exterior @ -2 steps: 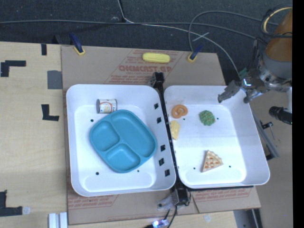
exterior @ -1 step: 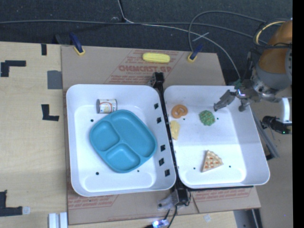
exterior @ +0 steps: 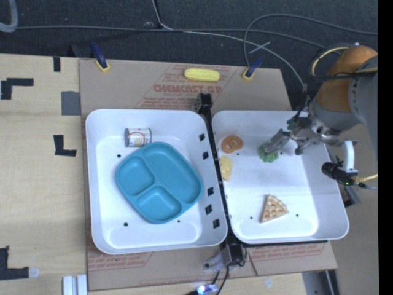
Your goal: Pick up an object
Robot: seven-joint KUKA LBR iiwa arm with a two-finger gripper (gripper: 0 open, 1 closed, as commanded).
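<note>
Red printing runs across the cardboard sheet [exterior: 153, 85] that lies under the two bins, along its far edge just below the yellow object [exterior: 201, 74]; the largest line seems to read "CHEMCAST GP", though the letters are faint and partly hidden by the bin rims; smaller red lines above and below it are too small to read; more red print shows at the sheet's near edge, illegible; the small can [exterior: 137, 137] in the left bin carries a label that cannot be read.
</note>
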